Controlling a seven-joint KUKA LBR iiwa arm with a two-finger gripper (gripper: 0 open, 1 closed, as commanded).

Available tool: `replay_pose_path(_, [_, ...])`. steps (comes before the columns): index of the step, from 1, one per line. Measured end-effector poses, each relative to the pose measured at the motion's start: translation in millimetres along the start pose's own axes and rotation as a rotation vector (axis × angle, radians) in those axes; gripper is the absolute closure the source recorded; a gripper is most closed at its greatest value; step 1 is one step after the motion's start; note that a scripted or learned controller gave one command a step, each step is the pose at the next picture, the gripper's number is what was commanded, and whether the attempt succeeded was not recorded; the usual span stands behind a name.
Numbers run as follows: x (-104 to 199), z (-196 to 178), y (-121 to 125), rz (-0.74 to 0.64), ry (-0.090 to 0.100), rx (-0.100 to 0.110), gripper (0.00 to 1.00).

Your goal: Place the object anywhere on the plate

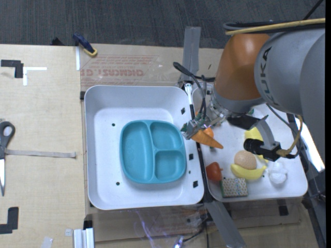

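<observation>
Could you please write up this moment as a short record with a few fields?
plate: blue divided plate, lying in the left bin, nothing on it
hand: hand over the divide between the bins, at the plate's right edge
held object: orange carrot between the fingers
right bin: right bin holds a banana, an egg, a red piece and a sponge
task status: carrot not yet on plate

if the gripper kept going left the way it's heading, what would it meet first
Probably the teal plate. The gripper, with the orange carrot at its tip, sits about over the divide between the bins, though its height above them is unclear.
</observation>
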State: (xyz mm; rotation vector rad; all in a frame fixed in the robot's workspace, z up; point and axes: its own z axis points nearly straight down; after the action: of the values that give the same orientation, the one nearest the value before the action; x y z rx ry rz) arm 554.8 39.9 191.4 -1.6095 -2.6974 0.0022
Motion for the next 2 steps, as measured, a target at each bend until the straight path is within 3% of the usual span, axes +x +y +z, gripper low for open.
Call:
replay_pose_path(1, [62.0, -5.2, -10.7, 0.077, 0.0, 0.001, 1.0])
replay_pose_path(2, [61.9, -5.2, -10.7, 0.077, 0.0, 0.001, 0.0])
